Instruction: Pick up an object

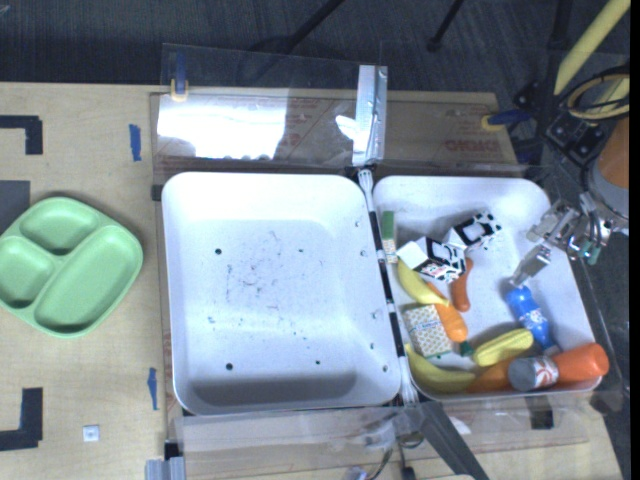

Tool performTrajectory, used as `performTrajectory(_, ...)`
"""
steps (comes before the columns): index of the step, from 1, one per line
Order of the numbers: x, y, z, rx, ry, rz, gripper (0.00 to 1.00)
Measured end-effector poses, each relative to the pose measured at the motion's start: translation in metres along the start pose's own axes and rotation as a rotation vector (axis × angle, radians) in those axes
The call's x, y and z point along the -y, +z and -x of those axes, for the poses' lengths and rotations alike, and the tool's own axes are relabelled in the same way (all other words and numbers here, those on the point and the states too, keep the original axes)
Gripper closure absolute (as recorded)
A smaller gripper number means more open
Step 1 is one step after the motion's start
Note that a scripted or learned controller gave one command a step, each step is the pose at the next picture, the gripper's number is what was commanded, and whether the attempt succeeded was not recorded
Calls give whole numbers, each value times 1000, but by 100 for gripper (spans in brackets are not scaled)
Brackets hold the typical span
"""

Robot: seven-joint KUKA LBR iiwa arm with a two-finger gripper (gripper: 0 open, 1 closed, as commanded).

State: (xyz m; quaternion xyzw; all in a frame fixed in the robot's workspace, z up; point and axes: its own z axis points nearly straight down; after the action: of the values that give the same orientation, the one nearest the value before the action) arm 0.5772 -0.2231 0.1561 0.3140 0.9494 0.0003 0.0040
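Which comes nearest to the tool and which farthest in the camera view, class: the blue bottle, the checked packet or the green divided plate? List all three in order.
Measured from the tool at the right bin's right side:
1. Blue bottle, just below the tool in the right bin.
2. Checked packet, by the right bin's left wall.
3. Green divided plate, on the bench far left, beyond the left bin.

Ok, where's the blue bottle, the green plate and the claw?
Blue bottle (529,314): camera view, middle of its body.
Green plate (100,258): camera view, floor of its large compartment.
Claw (528,266): camera view, at its fingertips.
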Motion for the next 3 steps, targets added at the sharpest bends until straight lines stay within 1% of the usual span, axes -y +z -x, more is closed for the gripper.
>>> performTrajectory(1, 0, -80, 2, -1, -27, 0, 0)
performTrajectory(2, -14, -7, 13, -4, -123, 0, 0)
performTrajectory(3, -15, -93, 23, -1, -57, 0, 0)
